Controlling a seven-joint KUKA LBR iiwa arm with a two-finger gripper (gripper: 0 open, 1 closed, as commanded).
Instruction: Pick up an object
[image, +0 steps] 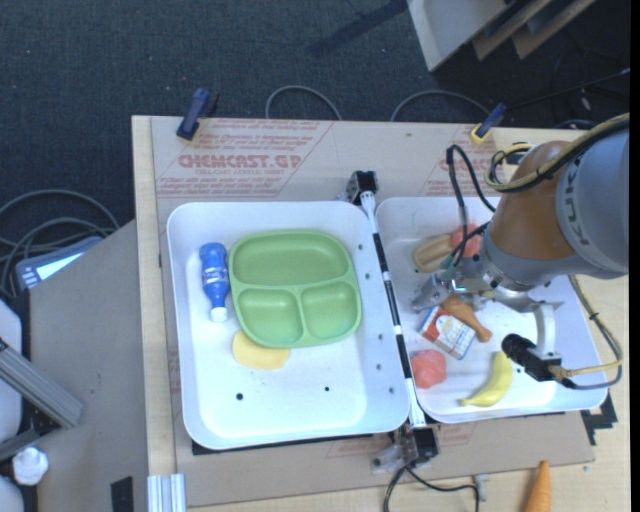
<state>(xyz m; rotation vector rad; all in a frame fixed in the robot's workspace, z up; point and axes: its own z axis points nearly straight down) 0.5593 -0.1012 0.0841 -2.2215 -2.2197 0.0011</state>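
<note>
My gripper (438, 290) is low in the right bin (580, 400), near its left wall, under the orange-banded wrist. It hangs among several small items. A tan bread-like piece (430, 250) and a red-orange thing (463, 238) lie just behind it. An orange stick-shaped piece (470, 318) and a white and orange packet (449, 337) lie just in front of it. Closer to the front edge sit a red round fruit (430, 368) and a yellow banana (491, 382). The arm hides what is directly under the gripper.
The left bin (290, 400) holds a green divided plate (295, 285), a blue bottle (213, 279) lying along the plate's left side, and a yellow disc (260, 351) under the plate's front edge. A black rail (385, 290) separates the bins.
</note>
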